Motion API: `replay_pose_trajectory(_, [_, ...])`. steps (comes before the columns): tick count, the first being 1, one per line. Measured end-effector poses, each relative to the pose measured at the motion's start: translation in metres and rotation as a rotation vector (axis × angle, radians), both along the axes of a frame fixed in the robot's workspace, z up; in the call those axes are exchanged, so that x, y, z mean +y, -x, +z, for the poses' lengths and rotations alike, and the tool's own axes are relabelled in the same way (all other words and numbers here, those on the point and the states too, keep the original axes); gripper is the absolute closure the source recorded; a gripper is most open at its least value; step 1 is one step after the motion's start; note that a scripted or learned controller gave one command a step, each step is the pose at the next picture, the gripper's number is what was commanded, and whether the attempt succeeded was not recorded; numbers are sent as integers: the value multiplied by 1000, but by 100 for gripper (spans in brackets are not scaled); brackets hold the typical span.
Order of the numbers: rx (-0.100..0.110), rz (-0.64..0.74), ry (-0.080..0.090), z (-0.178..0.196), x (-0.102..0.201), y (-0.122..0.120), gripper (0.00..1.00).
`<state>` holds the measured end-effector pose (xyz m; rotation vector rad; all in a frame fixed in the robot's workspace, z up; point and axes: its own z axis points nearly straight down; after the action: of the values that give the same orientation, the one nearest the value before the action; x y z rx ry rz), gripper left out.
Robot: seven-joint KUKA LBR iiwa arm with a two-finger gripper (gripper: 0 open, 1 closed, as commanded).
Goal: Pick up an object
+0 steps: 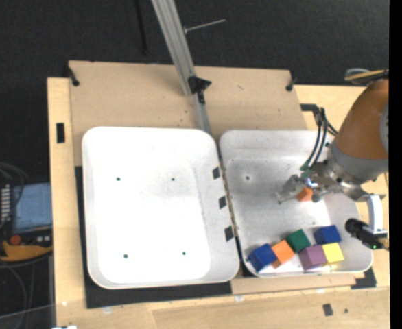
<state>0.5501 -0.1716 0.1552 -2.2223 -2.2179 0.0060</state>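
My gripper (301,192) hangs over the middle of the right bin (256,156), reaching in from the right under the orange-banded wrist. A small orange block (304,195) shows between its fingers, and they are shut on it. Along the bin's near edge lie several other cubes: a blue cube (261,256), an orange cube (282,251), a green cube (298,240), a purple cube (313,256), a yellow cube (333,253) and a second blue cube (327,235). The gripper is up and left of this cluster, apart from it.
The left bin (153,204) lies beside the right one, with a hinged divider between them. A slanted metal rail (177,40) rises from the back of the bench. A black fitting (362,232) sticks out at the right bin's right edge.
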Motion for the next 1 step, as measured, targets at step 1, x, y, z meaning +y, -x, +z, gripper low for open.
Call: replay_pose_trajectory(1, [0,-1,0,-52,-1,1,0])
